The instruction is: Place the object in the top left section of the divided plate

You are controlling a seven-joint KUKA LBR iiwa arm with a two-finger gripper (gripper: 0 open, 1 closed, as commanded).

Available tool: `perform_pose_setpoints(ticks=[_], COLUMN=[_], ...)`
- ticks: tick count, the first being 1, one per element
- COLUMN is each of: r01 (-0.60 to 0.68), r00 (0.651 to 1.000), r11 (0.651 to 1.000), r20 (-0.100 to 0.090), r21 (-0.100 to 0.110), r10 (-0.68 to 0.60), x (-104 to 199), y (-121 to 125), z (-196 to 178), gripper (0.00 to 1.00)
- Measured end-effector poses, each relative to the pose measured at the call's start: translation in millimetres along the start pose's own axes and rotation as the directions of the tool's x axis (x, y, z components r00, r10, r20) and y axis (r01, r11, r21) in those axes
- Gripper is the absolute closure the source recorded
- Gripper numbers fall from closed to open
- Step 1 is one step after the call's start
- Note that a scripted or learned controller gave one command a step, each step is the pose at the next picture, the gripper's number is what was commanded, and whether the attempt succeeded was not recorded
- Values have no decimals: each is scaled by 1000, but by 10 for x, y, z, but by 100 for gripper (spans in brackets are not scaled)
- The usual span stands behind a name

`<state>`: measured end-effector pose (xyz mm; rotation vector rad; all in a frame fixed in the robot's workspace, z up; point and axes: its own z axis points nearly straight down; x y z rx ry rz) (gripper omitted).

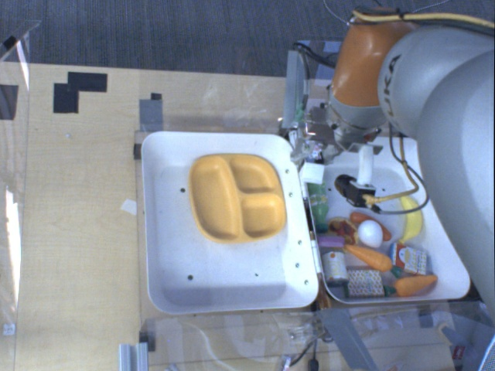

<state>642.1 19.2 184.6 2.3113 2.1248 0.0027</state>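
Hovering over the right bin's point(452, 277) top-left corner to pick an object, the gripper point(313, 149) shows no readable finger state, while the divided plate point(236, 197) waits in the left bin point(166, 284).

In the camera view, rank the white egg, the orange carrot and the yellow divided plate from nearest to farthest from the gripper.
Measured from the gripper at the top of the seam between the bins:
1. Yellow divided plate, in the left bin, just down-left of it.
2. White egg, mid right bin.
3. Orange carrot, just below the egg, slightly farther.
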Motion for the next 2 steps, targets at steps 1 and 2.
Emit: perform_pose_setpoints(ticks=[1,2], r01=[149,148], r00=[989,989], r11=[989,989], r20=[-1,-1], r21=[-2,-3], r10=[-149,-148], x=[392,392], y=[115,116], z=[-12,-14], gripper=[100,0])
